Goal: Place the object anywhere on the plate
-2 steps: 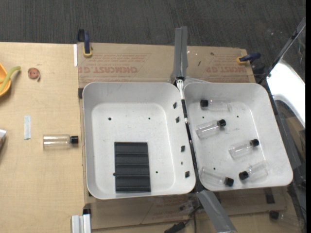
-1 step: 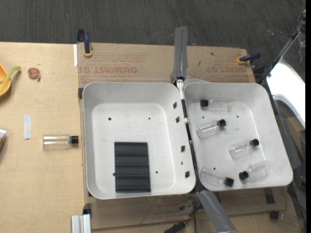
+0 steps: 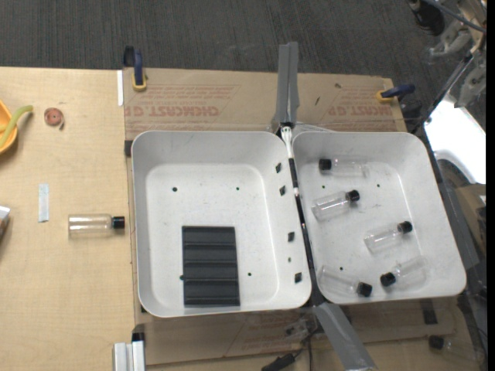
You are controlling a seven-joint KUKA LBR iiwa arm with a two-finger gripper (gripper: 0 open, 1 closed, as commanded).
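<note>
Two white bins sat side by side. The left bin (image 3: 143, 207) held the black ridged plate (image 3: 209, 267), bare. The right bin (image 3: 427, 199) held five capped vials, one vial (image 3: 335, 204) nearest the plate. Picking seemed yet to begin; next, a clean descent onto that vial.

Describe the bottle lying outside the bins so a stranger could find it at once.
Start at the left bin and look just past its left wall, on the bare wooden bench. The clear bottle lies there on its side, black cap toward the bin. The other bottles all lie inside the right bin.
</note>
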